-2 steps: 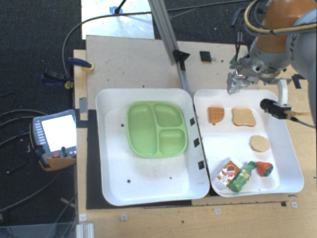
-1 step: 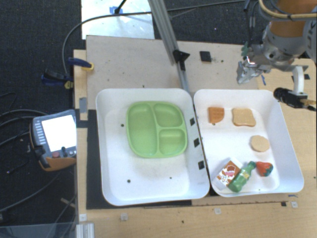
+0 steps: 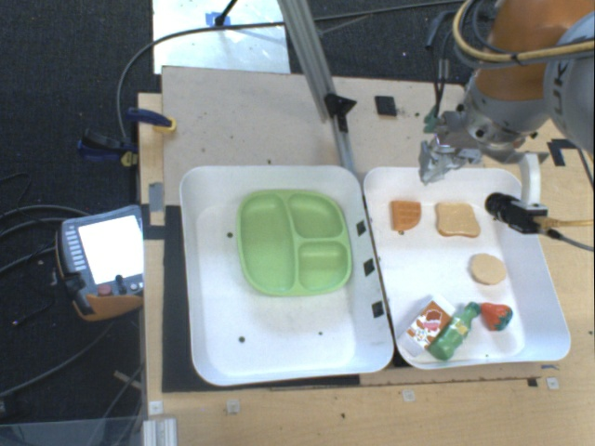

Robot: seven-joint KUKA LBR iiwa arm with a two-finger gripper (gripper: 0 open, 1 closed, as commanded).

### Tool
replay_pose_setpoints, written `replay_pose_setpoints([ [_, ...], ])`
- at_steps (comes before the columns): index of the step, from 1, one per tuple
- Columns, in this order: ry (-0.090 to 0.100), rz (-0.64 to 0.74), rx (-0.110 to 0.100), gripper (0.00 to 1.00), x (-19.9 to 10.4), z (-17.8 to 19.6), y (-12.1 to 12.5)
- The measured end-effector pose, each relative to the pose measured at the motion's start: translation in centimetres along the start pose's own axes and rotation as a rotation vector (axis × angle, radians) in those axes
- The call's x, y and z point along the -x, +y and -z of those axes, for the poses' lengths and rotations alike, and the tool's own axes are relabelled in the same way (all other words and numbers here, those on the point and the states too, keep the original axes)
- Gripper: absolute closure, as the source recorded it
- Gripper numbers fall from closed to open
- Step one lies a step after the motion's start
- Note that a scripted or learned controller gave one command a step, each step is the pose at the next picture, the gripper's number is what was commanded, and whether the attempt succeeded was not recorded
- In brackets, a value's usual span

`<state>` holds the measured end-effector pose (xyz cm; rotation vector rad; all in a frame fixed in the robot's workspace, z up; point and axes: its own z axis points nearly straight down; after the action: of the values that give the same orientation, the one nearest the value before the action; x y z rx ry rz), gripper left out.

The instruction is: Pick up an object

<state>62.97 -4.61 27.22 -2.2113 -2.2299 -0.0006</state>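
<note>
My gripper [image 3: 433, 173] hangs over the back edge of the right bin [image 3: 539, 347], above and a little right of an orange-brown cracker [image 3: 405, 216]. Nothing shows between its fingers. To the right of the cracker lies a tan toast slice [image 3: 457, 219]. A round pale cookie [image 3: 487, 269] sits further forward. Near the bin's front lie a small red and white carton [image 3: 429, 325], a green bottle [image 3: 454, 332] and a red strawberry [image 3: 497, 316].
The left bin [image 3: 214, 342] holds a green divided plate [image 3: 295, 242]. A slanted metal pole [image 3: 311, 49] rises behind the bins. A handheld pendant [image 3: 104, 260] lies off the bench at the left.
</note>
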Motion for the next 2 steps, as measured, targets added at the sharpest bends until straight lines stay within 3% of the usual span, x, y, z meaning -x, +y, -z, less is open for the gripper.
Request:
replay_pose_setpoints([
  [2,0.001,0.001,0.000,1.00,-9.9,-0.8,-3.9],
])
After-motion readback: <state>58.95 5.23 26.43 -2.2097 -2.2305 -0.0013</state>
